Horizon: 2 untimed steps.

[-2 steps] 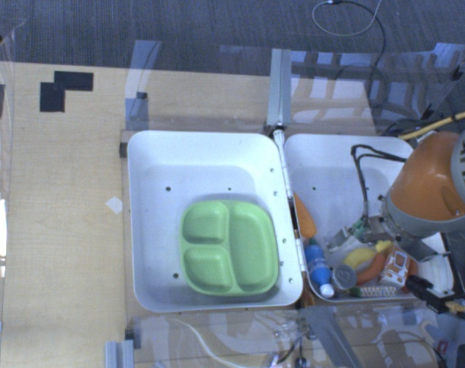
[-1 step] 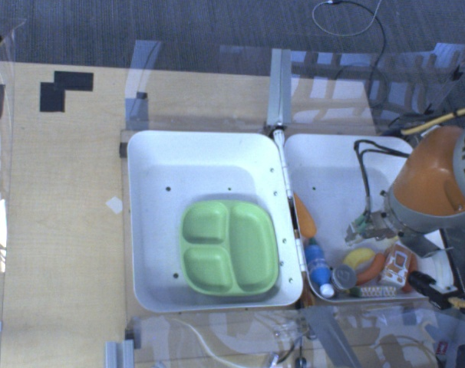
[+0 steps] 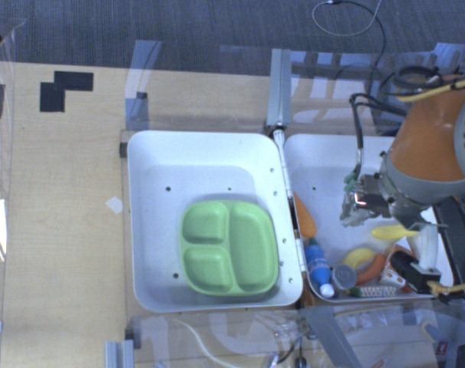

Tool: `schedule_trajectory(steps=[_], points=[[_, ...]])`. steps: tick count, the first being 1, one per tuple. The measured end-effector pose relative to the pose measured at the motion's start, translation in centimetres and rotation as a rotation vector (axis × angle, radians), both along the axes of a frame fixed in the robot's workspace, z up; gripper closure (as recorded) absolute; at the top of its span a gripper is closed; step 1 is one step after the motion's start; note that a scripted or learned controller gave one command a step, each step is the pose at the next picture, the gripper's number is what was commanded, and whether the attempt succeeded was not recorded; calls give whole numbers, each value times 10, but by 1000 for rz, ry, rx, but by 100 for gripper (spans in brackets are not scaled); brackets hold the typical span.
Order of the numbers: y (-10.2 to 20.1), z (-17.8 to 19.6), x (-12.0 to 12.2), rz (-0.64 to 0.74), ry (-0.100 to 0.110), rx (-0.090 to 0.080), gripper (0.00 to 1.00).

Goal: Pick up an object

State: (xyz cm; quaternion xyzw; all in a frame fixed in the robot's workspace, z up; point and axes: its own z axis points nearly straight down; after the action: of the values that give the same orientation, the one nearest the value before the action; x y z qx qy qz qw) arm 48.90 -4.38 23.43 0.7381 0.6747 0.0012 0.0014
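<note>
We see the gripper (image 3: 361, 205) hovering over the right bin (image 3: 324, 163), whose far half lies bare, its fingers' opening indiscernible, with the toys (image 3: 355, 263) heaped along the near wall, partly arm-hidden.

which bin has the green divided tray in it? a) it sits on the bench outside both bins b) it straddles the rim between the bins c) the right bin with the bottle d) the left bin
d: the green divided tray lies flat inside the left bin, while the blue bottle and the other small items lie in the right bin, where the gripper is.
</note>
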Motion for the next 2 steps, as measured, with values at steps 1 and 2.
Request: schedule_trajectory(steps=[1,2], points=[[96,40,-1,-246,4,0,100],[169,89,37,-181,3,-1,100]])
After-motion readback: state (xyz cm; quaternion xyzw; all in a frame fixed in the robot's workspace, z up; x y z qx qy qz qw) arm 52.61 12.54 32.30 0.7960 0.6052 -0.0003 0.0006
